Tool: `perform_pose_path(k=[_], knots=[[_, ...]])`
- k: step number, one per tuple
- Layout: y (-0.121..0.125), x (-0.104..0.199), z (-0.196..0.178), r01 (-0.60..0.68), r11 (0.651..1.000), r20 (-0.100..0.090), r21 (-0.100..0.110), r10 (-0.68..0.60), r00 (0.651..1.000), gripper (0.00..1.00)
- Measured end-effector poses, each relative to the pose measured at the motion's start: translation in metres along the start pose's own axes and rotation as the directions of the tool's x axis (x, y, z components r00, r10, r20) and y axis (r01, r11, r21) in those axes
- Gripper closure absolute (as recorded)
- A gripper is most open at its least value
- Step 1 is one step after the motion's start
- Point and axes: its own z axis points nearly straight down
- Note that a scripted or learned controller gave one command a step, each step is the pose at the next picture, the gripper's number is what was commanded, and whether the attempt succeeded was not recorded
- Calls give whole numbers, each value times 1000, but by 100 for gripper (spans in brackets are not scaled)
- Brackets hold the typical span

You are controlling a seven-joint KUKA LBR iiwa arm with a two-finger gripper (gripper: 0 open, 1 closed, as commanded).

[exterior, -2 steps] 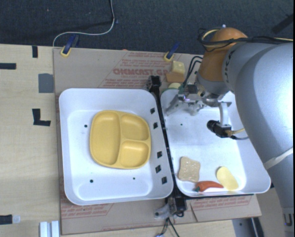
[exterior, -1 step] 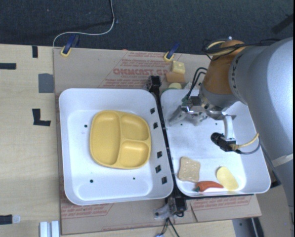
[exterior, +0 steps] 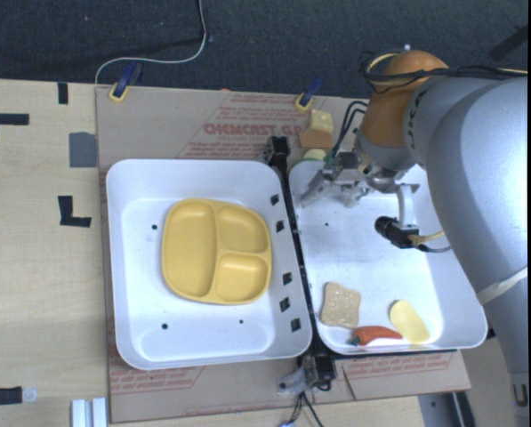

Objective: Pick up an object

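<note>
My gripper [exterior: 333, 183] hangs low over the far left corner of the right bin [exterior: 443, 278], below the orange band [exterior: 398, 96] of the arm. A tan block [exterior: 317, 130] and a small pale round piece [exterior: 314, 156] sit just beyond that corner, close to the gripper. At the near side of the right bin lie a slice of toast [exterior: 341, 305], a yellow lemon-shaped piece [exterior: 410, 320] and a red chili pepper [exterior: 376, 334], all well away from the gripper. I see nothing held.
The left bin [exterior: 132, 203] holds a yellow divided plate [exterior: 216, 249]. A black divider with clips [exterior: 287, 238] runs between the bins. A black cable [exterior: 403, 231] droops from the wrist into the right bin. The grey arm covers the right side.
</note>
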Motion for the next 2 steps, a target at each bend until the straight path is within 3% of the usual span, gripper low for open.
perform_pose_path(k=[1,2], knots=[[-11,6,0,-2,1000,1,2,2,1000,0],[2,1,0,-1,1000,0,2,1,1000,0]])
